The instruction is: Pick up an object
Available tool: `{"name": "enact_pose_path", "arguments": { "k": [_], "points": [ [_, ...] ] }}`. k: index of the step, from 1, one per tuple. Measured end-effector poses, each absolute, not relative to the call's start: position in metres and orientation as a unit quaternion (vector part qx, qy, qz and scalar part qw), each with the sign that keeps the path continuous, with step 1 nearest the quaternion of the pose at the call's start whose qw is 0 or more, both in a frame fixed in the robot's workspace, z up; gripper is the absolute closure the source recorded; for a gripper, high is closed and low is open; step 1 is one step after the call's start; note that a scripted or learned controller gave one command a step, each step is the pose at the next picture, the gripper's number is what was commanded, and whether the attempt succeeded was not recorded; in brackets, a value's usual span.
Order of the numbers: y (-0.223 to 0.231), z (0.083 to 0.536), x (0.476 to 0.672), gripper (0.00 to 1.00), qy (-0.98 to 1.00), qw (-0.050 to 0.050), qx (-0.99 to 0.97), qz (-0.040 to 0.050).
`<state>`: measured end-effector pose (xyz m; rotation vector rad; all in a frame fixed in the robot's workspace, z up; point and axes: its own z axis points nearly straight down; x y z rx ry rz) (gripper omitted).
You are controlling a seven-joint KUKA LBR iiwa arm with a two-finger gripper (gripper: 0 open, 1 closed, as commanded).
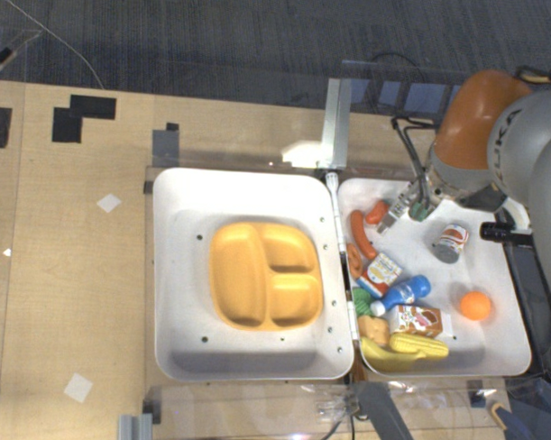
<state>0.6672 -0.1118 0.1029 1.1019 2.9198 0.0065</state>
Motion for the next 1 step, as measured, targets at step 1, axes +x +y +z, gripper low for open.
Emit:
{"name": "enact_pose_path", "arguments": {
  "k": [1],
  "points": [
    [-0.0794, 0.1876, 0.6008, 1.0, 0.876, 0.004, 0.482, 0.0019]
  ]
}}
